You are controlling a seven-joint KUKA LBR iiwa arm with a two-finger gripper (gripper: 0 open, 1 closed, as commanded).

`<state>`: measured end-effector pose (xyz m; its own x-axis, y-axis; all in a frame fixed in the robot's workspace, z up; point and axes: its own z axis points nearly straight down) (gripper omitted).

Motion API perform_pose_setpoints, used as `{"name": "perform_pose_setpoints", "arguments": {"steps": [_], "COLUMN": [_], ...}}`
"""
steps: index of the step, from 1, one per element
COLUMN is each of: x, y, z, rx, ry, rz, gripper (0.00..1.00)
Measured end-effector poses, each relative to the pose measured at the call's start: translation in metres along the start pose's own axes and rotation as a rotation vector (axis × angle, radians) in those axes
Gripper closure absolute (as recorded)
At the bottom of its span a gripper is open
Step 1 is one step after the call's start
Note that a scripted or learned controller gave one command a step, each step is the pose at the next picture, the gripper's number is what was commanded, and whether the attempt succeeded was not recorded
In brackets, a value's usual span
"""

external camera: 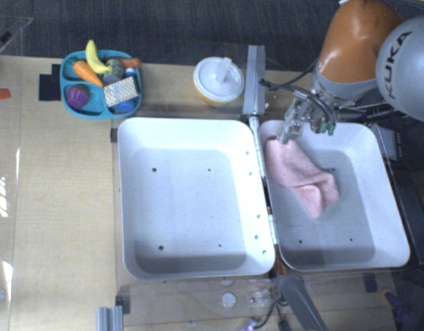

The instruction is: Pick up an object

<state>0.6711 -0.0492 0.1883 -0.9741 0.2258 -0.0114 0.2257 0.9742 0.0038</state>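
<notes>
A pink cloth [301, 176] lies crumpled in the right white bin [377, 250], running from the bin's upper left corner toward its middle. My gripper [290, 132] hangs over the bin's upper left part, right at the cloth's top end. The grey wrist and the orange band [353, 36] rise behind it to the right. Whether the gripper touches the cloth is unclear from this angle.
The left white bin [191, 198] sits beside the right one, with a metal divider [253, 88] at the back between them. A white lidded cup [218, 80] and a blue tray of toy food [98, 83] stand on the bench behind the left bin.
</notes>
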Motion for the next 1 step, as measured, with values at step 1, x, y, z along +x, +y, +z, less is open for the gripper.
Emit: {"name": "perform_pose_setpoints", "arguments": {"steps": [1], "x": [0.0063], "y": [-0.0590], "z": [-0.0178], "rx": [0.001], "ry": [-0.004], "rz": [0.117], "gripper": [1.00]}}
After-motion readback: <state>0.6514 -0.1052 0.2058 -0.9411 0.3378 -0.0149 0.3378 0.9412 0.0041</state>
